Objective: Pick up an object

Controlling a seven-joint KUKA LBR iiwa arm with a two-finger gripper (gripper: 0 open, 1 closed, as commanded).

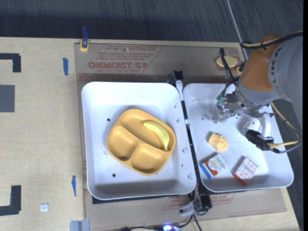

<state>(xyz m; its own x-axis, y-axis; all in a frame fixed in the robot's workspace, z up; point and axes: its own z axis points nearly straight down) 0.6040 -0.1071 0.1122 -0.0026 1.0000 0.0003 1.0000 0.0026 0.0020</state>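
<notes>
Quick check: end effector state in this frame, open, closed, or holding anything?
End effector: cannot be told whether open or closed; it hangs over the right bin, with nothing visibly held.

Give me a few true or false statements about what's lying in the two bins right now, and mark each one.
1. The yellow divided tray sits in the left bin. True.
2. A banana lies in the tray. True.
3. The right bin holds only one item. False: a yellow piece and two small packets lie there.
4. The gripper is above the left bin. False: it is over the right bin.
</notes>
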